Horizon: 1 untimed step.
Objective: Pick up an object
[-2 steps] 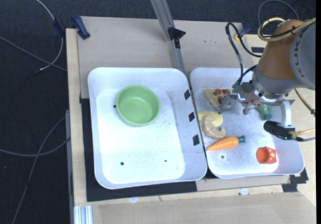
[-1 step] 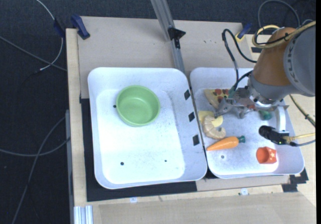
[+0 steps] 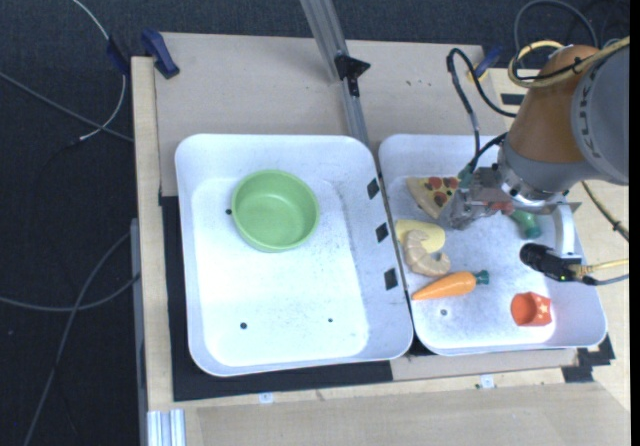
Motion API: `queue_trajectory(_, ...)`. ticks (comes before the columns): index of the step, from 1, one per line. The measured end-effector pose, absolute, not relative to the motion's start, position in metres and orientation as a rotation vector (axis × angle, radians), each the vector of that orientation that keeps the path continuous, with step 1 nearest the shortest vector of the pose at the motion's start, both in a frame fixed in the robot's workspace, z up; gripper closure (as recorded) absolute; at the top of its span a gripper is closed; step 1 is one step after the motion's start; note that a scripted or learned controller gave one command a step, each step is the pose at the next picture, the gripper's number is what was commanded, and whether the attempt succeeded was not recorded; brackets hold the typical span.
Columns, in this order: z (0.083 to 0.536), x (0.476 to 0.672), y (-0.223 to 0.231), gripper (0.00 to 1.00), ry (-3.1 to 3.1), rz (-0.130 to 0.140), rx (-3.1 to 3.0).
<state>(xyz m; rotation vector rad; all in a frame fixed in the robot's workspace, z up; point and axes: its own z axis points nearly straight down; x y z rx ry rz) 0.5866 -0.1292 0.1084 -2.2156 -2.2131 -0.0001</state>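
The claw (image 3: 462, 210) hangs low beside the flat pizza-slice toy (image 3: 434, 194); its spread I cannot tell. Best centre over the slice before closing.

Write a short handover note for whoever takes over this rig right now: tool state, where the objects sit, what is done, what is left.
Tool: low in the right bin, next to the pizza slice; nothing seen between its fingers.
Right bin also holds a pale curved piece, a carrot, an orange-red item and a green item partly hidden by the arm.
Left bin: green bowl.
Done: arm has reached into the right bin.
Left: grasp and lift one object.
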Motion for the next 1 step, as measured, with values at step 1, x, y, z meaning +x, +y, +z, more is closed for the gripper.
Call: queue_trajectory(1,0.1559,0.5819,-0.1273,1.00,-2.225,-0.007,-2.224)
